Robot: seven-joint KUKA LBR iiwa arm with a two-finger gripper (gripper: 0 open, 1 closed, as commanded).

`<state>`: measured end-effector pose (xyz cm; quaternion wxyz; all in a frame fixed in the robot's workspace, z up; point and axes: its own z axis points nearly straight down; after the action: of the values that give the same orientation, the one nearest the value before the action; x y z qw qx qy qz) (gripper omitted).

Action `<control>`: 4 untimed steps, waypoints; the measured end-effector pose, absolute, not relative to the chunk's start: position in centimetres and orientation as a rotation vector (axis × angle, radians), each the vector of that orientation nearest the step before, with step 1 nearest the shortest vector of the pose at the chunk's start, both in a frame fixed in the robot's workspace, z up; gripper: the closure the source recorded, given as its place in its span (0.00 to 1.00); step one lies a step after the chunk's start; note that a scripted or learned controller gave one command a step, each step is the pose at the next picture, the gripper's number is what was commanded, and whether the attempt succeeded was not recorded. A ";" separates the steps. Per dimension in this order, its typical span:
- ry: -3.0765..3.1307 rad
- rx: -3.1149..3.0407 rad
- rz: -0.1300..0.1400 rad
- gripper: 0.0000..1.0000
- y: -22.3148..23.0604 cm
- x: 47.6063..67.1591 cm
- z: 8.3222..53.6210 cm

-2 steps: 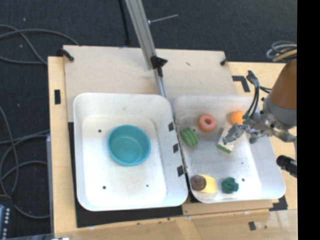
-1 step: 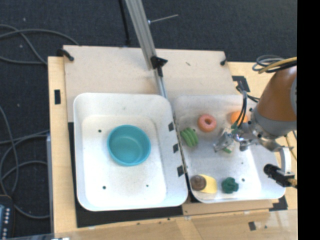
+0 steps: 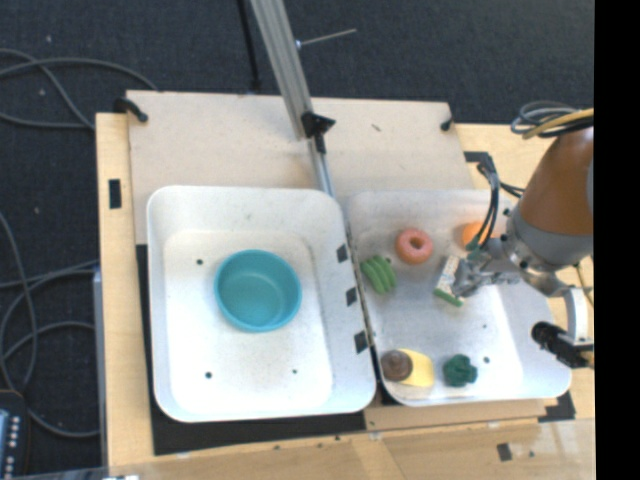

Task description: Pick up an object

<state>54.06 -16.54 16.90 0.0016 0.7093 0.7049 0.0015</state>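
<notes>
Plywood bench (image 3: 230, 138) bearing white bins (image 3: 180, 298); dark carpet (image 3: 100, 38), cables.

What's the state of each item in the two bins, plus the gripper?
Teal bowl: upright, alone in left bin.
Pink ring: flat, right bin.
Green ridged piece: lying near the divider, right bin.
Orange piece: partly hidden by the arm.
Brown and yellow piece: lying at near edge.
Dark green piece: resting at near edge.
Gripper: low over right bin; grasp unclear.
</notes>
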 end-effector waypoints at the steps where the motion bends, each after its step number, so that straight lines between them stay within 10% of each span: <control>1: 2.221 2.214 0.005 1.00 -17.2 54.9 21.7; 4: 2.230 2.211 0.006 1.00 -6.7 53.6 21.9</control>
<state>53.61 -6.71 21.89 0.0006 0.7041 0.7101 0.0019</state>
